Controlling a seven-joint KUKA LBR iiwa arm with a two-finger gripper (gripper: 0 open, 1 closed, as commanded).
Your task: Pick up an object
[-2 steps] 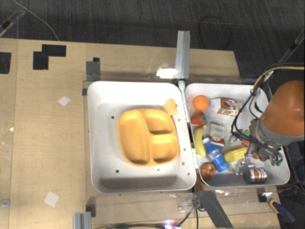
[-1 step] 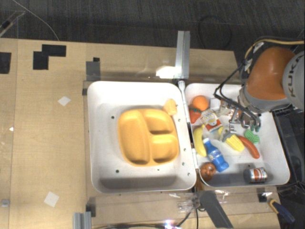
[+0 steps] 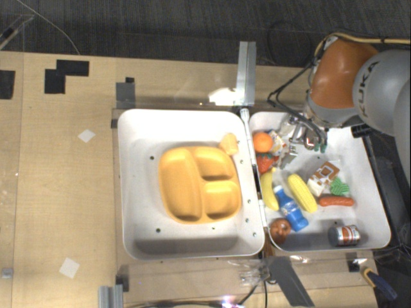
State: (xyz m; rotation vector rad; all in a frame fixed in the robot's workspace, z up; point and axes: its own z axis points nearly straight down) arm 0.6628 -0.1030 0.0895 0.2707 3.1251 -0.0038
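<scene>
- From my station I see the grey arm [image 3: 379, 88] reaching in from the right, its orange band above the wrist over the far edge of the right bin [image 3: 369, 172].
- The left bin [image 3: 138, 172] is the bigger of the two white trays; it carries a yellow divided plate [image 3: 199, 183] lying near its middle.
- A small pale yellow piece [image 3: 228, 144] sits just beyond the plate's far right corner, close to the wall between the bins.
- The gripper [image 3: 297, 138] hangs low in the far left part of the right bin, just beside an orange ball [image 3: 262, 142]; I cannot tell how its fingers stand, nor whether anything is between them.
- The things I could pick all lie in the right bin: a corn cob [image 3: 302, 192] and a yellow banana-like piece [image 3: 268, 190] lie near the centre, with a blue bottle [image 3: 291, 212] between them.
- A red sausage [image 3: 335, 201] lies to the right of the corn, with a green leafy toy [image 3: 339, 187] and a small white-and-brown box [image 3: 323, 175] just beyond it.
- A can [image 3: 345, 235] lies on its side near the bin's near right corner.
- A reddish-brown round fruit [image 3: 279, 228] rests at the near left corner, touching the bottle.
</scene>
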